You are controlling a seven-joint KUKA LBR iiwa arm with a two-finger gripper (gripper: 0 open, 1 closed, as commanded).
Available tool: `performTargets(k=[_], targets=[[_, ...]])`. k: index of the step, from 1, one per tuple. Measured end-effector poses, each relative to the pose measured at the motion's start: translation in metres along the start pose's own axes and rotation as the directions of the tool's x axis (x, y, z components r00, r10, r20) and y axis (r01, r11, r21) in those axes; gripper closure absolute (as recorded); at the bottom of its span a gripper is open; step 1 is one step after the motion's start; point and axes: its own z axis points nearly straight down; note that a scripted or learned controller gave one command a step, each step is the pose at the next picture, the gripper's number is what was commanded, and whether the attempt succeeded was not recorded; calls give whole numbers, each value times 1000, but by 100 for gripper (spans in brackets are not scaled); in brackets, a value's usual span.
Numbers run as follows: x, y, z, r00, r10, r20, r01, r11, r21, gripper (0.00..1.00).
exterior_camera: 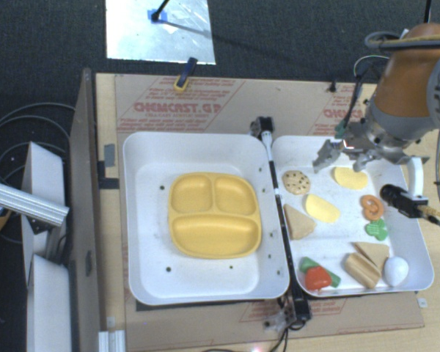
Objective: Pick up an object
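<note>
You can read red print on the brown protective sheet (205,101) that lies under the two white bins: "CHEMCAST GP" stands on its far strip, just behind the left bin (143,196). You'll see the same red lettering repeated near the right bin (418,270), partly covered and too broken to read for certain

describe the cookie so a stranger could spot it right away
Look in the right-hand white bin, the one full of toy food. Near its upper left lies the cookie, beside the divider: the only round tan piece dotted with dark chips.
</note>
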Motion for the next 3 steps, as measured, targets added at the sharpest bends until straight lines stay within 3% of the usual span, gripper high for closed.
performTargets(k=[1, 2, 3], targets=[[-30, -14, 13, 1000, 5, 2, -5, 1000, 2, 0], [-40, -2, 98, 1000, 3, 0, -3, 1000, 5, 0], [-25, -15, 137, 1000, 4, -1, -4, 1000, 2, 0]])
